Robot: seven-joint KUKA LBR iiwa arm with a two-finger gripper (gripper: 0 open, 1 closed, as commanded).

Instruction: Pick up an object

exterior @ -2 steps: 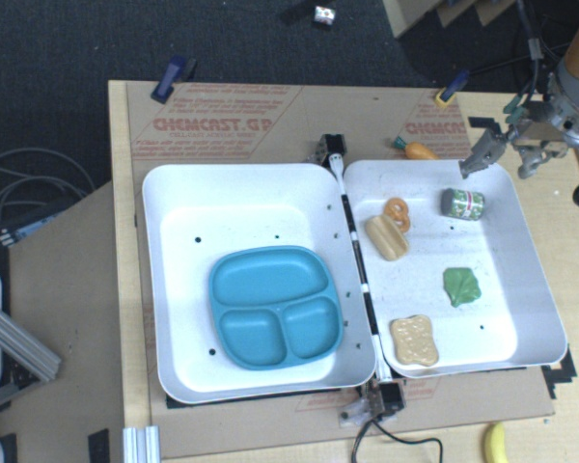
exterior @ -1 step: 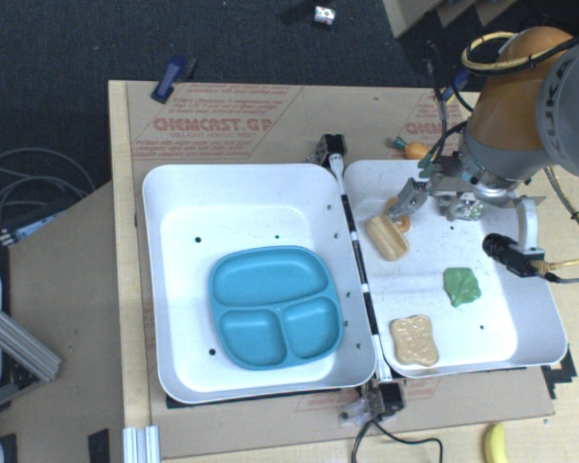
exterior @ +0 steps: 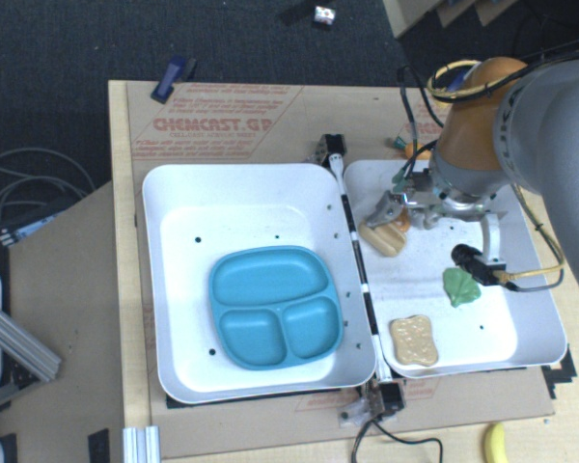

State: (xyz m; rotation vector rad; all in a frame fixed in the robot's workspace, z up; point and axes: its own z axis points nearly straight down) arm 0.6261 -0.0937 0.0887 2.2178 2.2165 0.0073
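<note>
My gripper (exterior: 401,210) is low over the upper left part of the right bin (exterior: 521,336), under the orange band of the arm. A tan, bread-like piece (exterior: 383,238) lies right at its lower left, touching or almost touching the tip; I cannot tell whether it is gripped. A green leafy piece (exterior: 460,286) lies in the middle of the same bin. A beige, bumpy cracker-like piece (exterior: 413,340) rests near that bin's front left corner.
The left bin (exterior: 174,210) holds a blue divided tray (exterior: 275,305). The bins' shared wall (exterior: 357,258) runs just left of the tan piece. Cables and a black fitting (exterior: 473,261) hang from the arm above the green piece. A yellow object (exterior: 495,444) lies off the bench front.
</note>
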